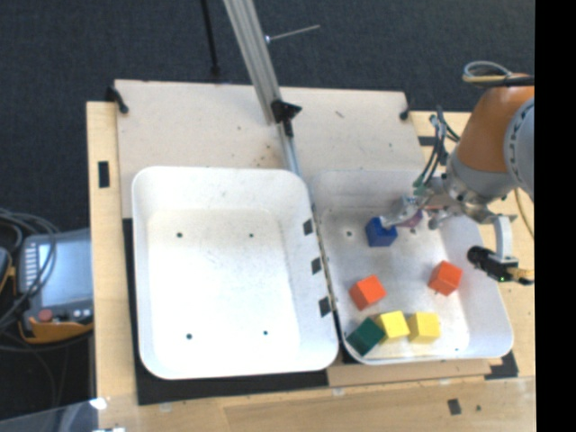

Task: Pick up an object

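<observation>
Gripper [407,220] of the grey arm hangs over the upper middle of the right shallow white plastic bin [486,345], just right of a small blue cube [381,233]; we cannot tell whether it touches the cube, nor whether its fingers are apart or together.

Nearest us, along the bin's bottom edge, we see a dark green block [366,336], a yellow block [394,324] and a second yellow block [425,327] in a row, the first two touching. Above them an orange cube [367,292] sits near the left wall and an orange-red cube [445,278] toward the right wall. All look matte and hard-edged.

The left shallow white bin [144,205] has rounded corners and a speckled floor. Beyond both bins a ribbed aluminium post [250,39] rises from the pale wooden bench [207,115].
</observation>
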`<state>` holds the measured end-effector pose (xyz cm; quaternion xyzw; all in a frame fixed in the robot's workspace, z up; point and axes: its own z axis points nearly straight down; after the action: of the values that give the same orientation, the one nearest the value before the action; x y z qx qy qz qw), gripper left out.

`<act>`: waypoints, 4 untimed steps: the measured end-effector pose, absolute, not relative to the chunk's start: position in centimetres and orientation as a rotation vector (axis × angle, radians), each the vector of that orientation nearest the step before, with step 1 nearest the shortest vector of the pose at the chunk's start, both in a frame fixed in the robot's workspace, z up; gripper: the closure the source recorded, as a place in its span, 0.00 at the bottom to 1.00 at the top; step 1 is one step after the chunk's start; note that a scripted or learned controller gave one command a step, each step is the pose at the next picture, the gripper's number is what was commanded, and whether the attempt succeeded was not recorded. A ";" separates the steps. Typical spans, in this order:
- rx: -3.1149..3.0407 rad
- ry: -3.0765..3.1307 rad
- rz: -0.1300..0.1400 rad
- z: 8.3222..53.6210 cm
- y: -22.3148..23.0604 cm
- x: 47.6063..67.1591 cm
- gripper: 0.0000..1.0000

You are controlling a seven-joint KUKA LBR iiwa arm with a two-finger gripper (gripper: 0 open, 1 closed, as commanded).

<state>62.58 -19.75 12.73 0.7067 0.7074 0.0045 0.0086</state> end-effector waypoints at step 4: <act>2.213 2.229 0.004 24.1 -14.8 63.2 1.00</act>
<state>63.15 -14.78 24.08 0.7045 0.7097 0.0012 0.0002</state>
